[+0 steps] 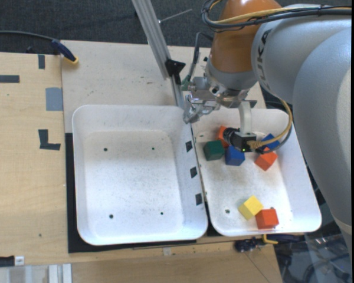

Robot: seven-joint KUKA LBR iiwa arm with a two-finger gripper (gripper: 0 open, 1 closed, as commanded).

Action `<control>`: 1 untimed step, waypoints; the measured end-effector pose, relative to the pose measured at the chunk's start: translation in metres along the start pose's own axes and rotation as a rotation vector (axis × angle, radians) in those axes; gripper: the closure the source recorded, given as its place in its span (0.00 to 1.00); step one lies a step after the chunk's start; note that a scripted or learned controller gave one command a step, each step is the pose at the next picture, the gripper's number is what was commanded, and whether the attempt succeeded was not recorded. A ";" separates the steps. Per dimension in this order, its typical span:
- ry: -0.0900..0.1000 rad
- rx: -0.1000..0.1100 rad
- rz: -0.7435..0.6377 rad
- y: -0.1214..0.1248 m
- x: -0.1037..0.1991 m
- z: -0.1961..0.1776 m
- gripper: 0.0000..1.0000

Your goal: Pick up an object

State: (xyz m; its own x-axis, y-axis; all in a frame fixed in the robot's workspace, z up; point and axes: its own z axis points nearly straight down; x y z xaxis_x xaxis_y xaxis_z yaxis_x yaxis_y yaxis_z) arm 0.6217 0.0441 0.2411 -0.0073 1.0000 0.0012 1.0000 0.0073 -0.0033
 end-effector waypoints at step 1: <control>0.000 -0.001 -0.001 0.000 0.057 0.001 1.00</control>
